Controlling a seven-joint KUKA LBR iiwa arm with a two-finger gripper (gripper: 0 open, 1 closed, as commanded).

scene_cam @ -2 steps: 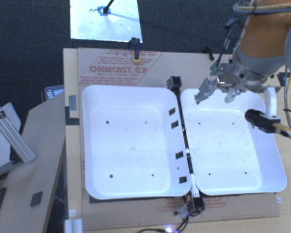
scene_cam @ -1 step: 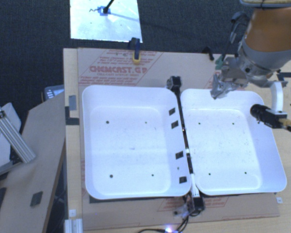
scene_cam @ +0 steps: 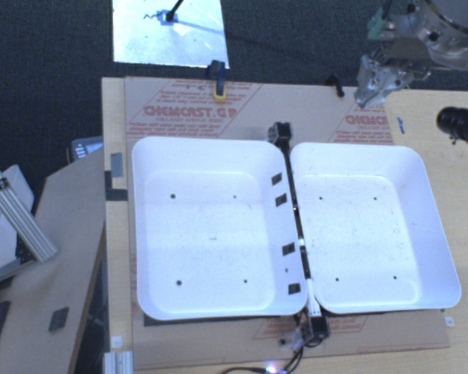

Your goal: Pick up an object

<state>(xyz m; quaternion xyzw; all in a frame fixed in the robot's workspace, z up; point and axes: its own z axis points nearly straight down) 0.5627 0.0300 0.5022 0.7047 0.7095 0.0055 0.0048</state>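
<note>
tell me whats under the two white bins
A brown board printed with red lettering lies under the left bin and right bin. The bins cover its middle, so whatever is there is hidden.

Even, bright overhead light; glare on the white bins (scene_cam: pixel 359 162), slightly soft focus

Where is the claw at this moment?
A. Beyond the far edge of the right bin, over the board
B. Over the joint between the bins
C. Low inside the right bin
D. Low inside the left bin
A: the claw hangs over the printed board, past the far rim of the right bin.
</note>
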